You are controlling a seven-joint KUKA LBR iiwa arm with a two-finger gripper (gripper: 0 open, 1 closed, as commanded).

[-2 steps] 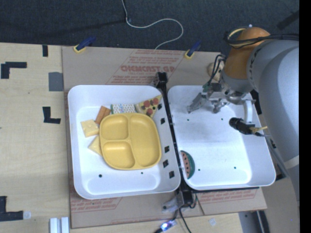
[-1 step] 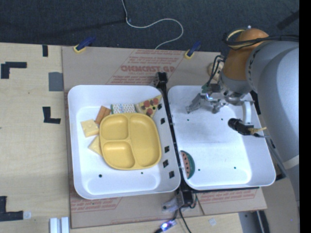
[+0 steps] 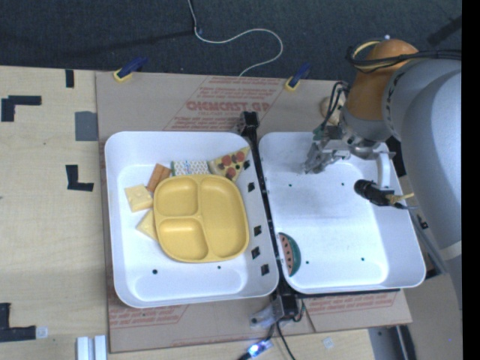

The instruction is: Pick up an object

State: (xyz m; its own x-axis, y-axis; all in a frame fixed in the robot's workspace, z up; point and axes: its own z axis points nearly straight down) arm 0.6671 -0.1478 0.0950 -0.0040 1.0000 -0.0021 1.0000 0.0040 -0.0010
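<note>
My gripper (image 3: 315,163) hangs over the far part of the right bin (image 3: 390,272), its fingers pointing down and left. Nothing shows between them. A watermelon slice (image 3: 290,252) lies at the near left edge of the right bin, well apart from the gripper. In the left bin (image 3: 127,276) a yellow divided plate (image 3: 201,217) lies in the middle. Around it lie a pizza slice (image 3: 231,161), a brown cracker (image 3: 158,175), pale cheese-like pieces (image 3: 139,198) and a patterned piece (image 3: 190,168).
A black divider strip (image 3: 259,201) runs between the two bins. The grey arm with its orange band (image 3: 375,81) comes in from the upper right, over the right bin's far corner. Cardboard (image 3: 217,103) lies under both bins.
</note>
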